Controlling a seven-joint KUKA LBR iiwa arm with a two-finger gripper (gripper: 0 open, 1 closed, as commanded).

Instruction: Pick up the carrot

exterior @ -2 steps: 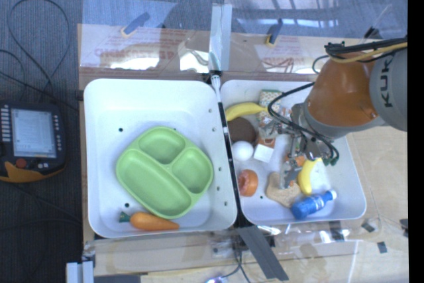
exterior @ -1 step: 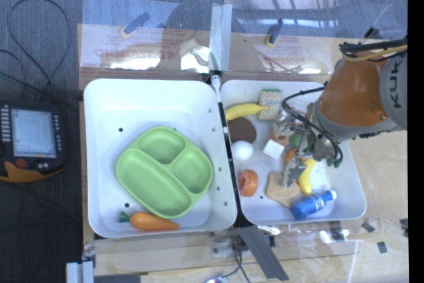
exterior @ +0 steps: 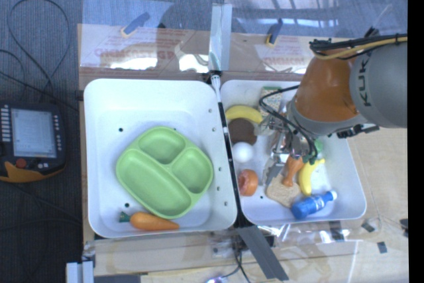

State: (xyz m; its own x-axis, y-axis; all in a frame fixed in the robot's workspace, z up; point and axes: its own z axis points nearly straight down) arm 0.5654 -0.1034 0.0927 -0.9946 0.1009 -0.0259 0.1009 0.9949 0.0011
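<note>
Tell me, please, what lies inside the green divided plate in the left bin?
The green plate shows three bare compartments. A carrot lies outside it, against its near rim. Whatever is beneath the plate is covered.

The arm's gripper hangs over the right bin, a small carrot between its fingers, above clustered food

Green tray; banana; blue bottle

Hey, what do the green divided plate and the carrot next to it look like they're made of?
The green divided plate looks like moulded plastic: uniform colour, soft sheen. The carrot seems to be a plastic toy, smooth and evenly orange, though real can't be excluded.
</note>
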